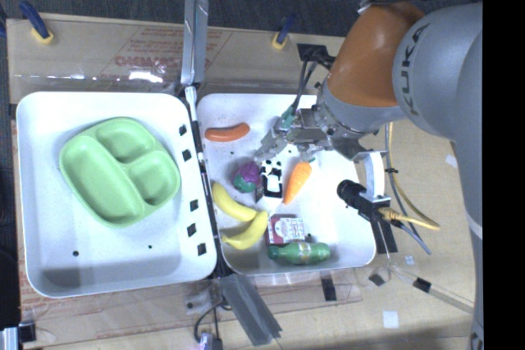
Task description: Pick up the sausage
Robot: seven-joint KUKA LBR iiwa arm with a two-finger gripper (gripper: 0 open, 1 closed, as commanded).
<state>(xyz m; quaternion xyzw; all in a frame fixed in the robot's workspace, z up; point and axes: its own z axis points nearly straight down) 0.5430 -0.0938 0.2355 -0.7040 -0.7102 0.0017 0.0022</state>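
Landmark: the short orange-red toy sausage was my reference; it lay flat near the far left corner of the right-hand shallow white bin, touching nothing.
Left of the sausage: the pale green three-compartment plastic plate sat in the left-hand shallow white bin.
Nearer than the sausage: the small purple vegetable and the two yellow plastic bananas.
Right of the sausage: my two-finger metal gripper hung well apart from it, with the orange plastic carrot just beyond.
Gripper: I could not tell whether it was spread or closed; I saw nothing held.
Handling, my judgement: light, smooth, probably slippery, rounded, so prone to roll.
Hold: across its narrow middle, squarely.
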